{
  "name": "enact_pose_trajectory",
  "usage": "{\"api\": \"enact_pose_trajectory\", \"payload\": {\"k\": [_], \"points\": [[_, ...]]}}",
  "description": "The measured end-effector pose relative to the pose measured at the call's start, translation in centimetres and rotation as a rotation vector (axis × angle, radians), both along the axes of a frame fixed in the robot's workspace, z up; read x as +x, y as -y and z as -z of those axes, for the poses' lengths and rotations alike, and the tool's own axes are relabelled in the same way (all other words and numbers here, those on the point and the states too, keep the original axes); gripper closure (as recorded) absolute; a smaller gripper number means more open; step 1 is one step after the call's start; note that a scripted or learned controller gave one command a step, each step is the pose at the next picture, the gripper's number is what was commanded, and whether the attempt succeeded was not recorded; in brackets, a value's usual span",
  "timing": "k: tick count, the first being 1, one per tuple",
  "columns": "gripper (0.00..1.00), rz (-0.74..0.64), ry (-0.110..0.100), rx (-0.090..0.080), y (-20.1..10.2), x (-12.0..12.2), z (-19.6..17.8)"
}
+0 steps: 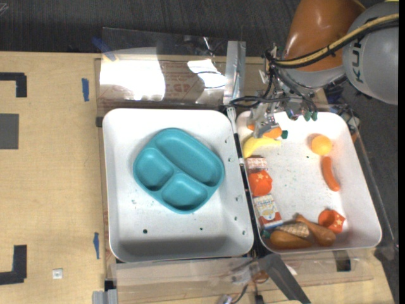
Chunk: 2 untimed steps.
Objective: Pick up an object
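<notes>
At the upper left corner of the right bin (364, 170), the pincer (269, 124) hangs over a banana (258, 145); whether it is spread, I cannot tell. A teal plate (178, 168) lies in the left bin (126, 233).

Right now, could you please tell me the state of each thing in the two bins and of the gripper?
Teal divided plate: right way up in the left bin.
Gripper: low over the right bin's upper left corner, above the banana.
Orange ball: loose, untouched.
Sausage: lying flat.
Carton: lying on its side against the left wall.
Bread roll: at the front wall.
</notes>
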State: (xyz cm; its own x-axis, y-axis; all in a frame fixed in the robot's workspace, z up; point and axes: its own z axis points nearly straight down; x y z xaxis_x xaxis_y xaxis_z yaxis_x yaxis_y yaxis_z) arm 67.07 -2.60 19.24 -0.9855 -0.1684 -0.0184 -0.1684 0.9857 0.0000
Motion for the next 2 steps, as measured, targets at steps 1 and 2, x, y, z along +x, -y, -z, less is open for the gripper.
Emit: {"api": "enact_pose_trajectory", "payload": {"k": [1, 2], "points": [[1.00, -0.046, 0.000, -0.001, -4.2, -0.1, -7.3], [1.00, -0.041, -0.015, 0.000, -7.8, -0.4, -3.0]]}}
